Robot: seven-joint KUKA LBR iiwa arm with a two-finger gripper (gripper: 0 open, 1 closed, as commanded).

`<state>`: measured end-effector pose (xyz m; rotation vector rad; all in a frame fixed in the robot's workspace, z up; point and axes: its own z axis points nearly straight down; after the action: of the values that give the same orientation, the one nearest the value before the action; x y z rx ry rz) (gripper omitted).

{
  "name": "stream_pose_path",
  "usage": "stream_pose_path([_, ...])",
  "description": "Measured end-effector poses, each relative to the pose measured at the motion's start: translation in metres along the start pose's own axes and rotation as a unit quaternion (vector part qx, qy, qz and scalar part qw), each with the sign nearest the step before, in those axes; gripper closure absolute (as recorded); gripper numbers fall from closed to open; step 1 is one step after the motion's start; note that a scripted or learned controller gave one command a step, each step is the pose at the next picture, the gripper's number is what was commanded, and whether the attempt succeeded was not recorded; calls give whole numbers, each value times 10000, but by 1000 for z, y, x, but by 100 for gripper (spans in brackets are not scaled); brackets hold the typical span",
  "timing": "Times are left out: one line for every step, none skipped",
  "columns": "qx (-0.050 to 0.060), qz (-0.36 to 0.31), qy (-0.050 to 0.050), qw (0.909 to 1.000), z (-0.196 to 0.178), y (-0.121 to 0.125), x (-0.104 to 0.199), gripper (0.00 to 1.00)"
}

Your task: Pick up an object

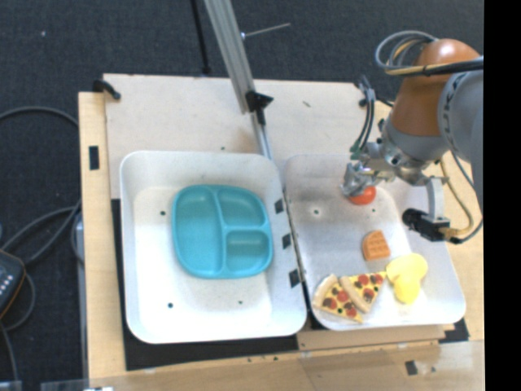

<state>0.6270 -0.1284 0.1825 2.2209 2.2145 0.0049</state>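
In the right bin [321, 218], my gripper [357, 182] hangs low over the far part of the floor. A small red round object [364, 195] peeks out just below and in front of it, touching or nearly touching the gripper's tip. Most of the red object is covered by the gripper. Nearer the front of the same bin lie an orange ridged piece [375, 245], a yellow toy [406, 276] and two pizza slices [351, 293].
The left bin [142, 210] holds a teal divided plate [221, 231]. A slanted metal pole [236, 55] rises behind the bins. The arm's cables and a black fitting [425, 222] hang over the right bin's right side.
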Motion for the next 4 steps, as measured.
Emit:
stream_pose_path([-1, -14, -2, 10000, -45, 4, -5, 100])
stream_pose_path([-6, -30, 0, 10000, -98, -1, 1, 100])
stream_pose_path([27, -39, 9, 10000, -96, -25, 41, 100])
stream_pose_path([25, -50, 14, 10000, -96, -45, 94, 100])
